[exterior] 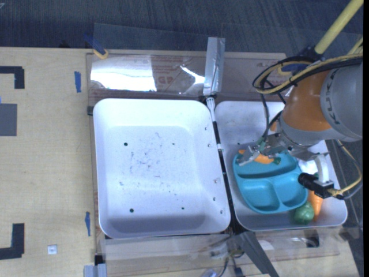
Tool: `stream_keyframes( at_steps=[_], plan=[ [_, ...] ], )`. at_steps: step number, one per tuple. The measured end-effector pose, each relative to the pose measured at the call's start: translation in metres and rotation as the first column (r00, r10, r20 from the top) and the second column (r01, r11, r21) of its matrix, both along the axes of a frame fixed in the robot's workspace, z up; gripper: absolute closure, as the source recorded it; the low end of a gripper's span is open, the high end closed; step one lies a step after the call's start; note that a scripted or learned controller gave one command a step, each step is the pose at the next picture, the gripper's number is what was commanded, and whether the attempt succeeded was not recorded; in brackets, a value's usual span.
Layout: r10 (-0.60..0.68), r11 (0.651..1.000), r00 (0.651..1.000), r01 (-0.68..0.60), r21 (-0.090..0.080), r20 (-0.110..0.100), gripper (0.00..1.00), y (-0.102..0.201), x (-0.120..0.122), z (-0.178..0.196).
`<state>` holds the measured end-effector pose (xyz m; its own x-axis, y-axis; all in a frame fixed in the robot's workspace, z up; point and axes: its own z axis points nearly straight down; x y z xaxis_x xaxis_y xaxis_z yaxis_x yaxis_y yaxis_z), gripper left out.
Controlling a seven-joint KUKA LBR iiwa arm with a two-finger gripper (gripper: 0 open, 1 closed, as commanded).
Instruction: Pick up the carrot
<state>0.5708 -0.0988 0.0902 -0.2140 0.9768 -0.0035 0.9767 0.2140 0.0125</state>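
My gripper reaches down into the right bin, at the far rim of a blue divided tray. A small orange piece with a green end, which looks like the carrot, lies right under the gripper on that rim. The gripper's body hides part of it, so I cannot make out whether it is gripped. A second orange thing sits at the tray's near right corner, partly behind a black part of the arm.
A round green item lies by the right bin's near wall. The left bin is beside it, across a thin divider. Cables and the grey arm with its orange band hang over the right bin's far right.
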Motion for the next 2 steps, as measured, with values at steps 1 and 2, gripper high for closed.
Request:
stream_keyframes(
  at_steps=[1,2],
  plan=[
    [-0.003,1.0,1.0,0.003,-0.003,0.003,1.0,-0.001,0.002,0.009],
    [0.372,0.928,0.928,-0.372,-0.001,-0.008,1.0,0.079,0.036,0.094]
  ],
)
